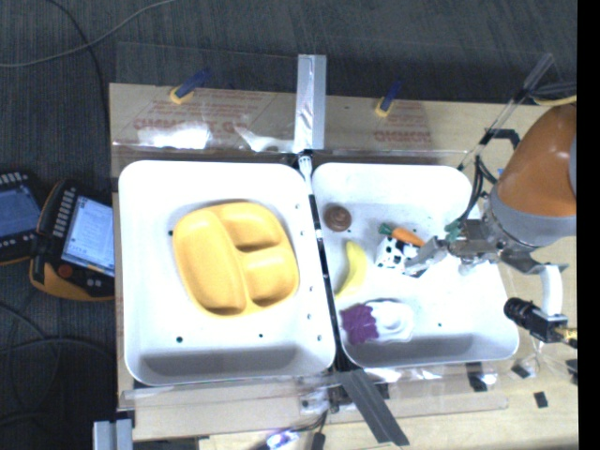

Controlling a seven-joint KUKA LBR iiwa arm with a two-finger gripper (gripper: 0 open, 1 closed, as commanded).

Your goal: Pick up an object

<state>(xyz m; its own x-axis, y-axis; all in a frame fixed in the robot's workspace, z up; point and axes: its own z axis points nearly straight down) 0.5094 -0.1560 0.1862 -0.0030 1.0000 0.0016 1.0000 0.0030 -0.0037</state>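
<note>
Reaching into the right bin (487, 331), the gripper (419, 259) sits just right of the spotted toy (390, 250); its finger state cannot be told.

Arm (536, 181) reaches leftward from the right, tool (422, 256) low.

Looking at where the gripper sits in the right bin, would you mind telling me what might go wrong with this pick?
1. The gripper is close beside the black-and-white toy, with the orange carrot-like piece touching it; closing there may pinch both or knock one aside.
2. The banana lies near the toy against the bin's left wall, so a push could wedge things together.
</note>
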